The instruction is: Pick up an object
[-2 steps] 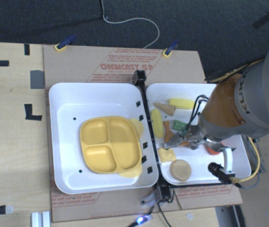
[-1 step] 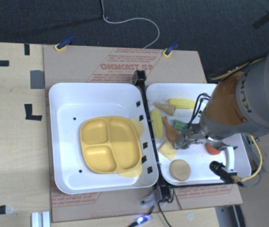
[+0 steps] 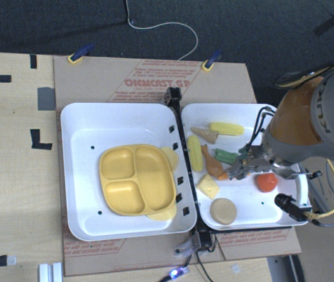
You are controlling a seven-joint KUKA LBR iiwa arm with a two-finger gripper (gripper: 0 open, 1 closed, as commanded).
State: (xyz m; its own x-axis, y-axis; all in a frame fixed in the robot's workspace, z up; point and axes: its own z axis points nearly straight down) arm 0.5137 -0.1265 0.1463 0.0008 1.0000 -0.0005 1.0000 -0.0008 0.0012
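In the camera view we see the arm (image 3: 299, 125) reaching in from the right over the right bin (image 3: 259, 216), with the pincer (image 3: 241, 168) low among the toys near that bin's middle. We cannot tell whether it is released or clenched; its tip is dark and blurred against the pieces below.

Just beside the tip lie a green piece (image 3: 225, 155) and an orange piece (image 3: 215, 167), which look like the likeliest target. A tomato (image 3: 266, 182) sits near the bin's right side, a corn cob (image 3: 226, 128) near its far edge, a cheese wedge (image 3: 208, 187) and a round biscuit (image 3: 223, 211) toward its near edge. The left bin (image 3: 76, 157) holds a yellow tray (image 3: 136, 178).

To do this well, we would settle on one piece, since green and orange touch and could both be nudged. We would centre over it, go down squarely, close firmly, then lift straight up to check that it comes along.
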